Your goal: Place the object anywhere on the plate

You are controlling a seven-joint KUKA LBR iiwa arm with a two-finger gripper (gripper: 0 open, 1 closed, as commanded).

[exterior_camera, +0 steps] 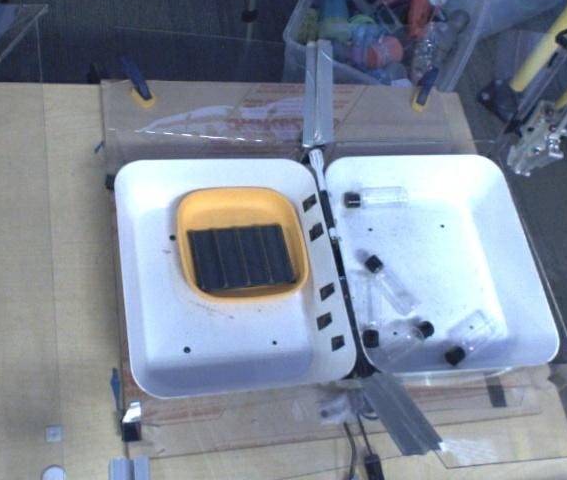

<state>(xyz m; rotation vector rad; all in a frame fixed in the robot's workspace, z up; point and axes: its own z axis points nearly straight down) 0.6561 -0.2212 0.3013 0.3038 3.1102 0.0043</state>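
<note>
Yellow plate (191, 211) sits in left bin (143, 268), dark ridged block (241, 256) on it. Clear little bottles (395, 299) with black caps lie in right bin (483, 228). Gripper (541, 140) waits far right, off bins; claw state, cannot tell. Best go for lone top bottle (375, 197), grab middle

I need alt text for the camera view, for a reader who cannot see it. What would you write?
Two shallow white bins sit side by side on a bench: the left bin holds a yellow plate with a dark ridged block lying on it, and the right bin holds several small clear vials with black caps. The gripper hangs at the upper right, outside both bins.
</note>
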